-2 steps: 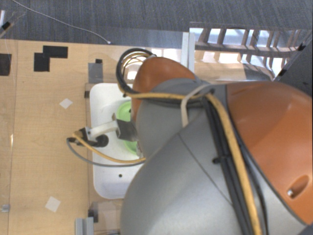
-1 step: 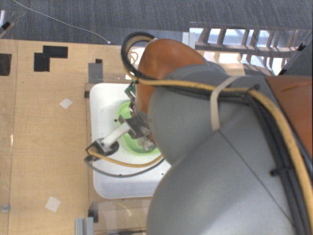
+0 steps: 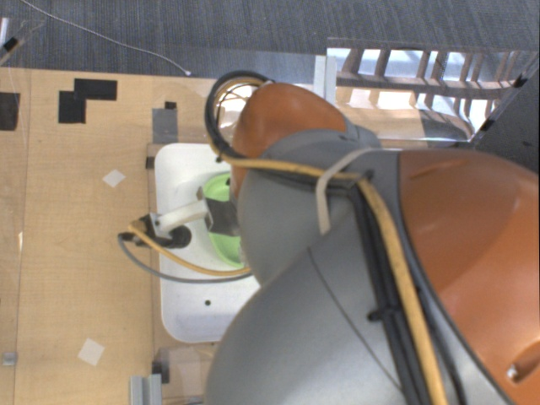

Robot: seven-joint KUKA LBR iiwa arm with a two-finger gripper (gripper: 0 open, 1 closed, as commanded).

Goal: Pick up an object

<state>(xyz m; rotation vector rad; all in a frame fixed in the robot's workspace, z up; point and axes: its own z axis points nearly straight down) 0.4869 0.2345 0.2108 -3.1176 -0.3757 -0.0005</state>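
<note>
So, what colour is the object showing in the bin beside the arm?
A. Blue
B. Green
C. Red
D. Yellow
B: the object showing in the white bin, partly hidden by the arm, is bright green.

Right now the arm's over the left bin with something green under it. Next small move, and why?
Probably a short lift straight up to check the grasp. The gripper sits low in the white bin right at the green object, but the arm's bulk hides the contact, so a hold can't be confirmed.
</note>
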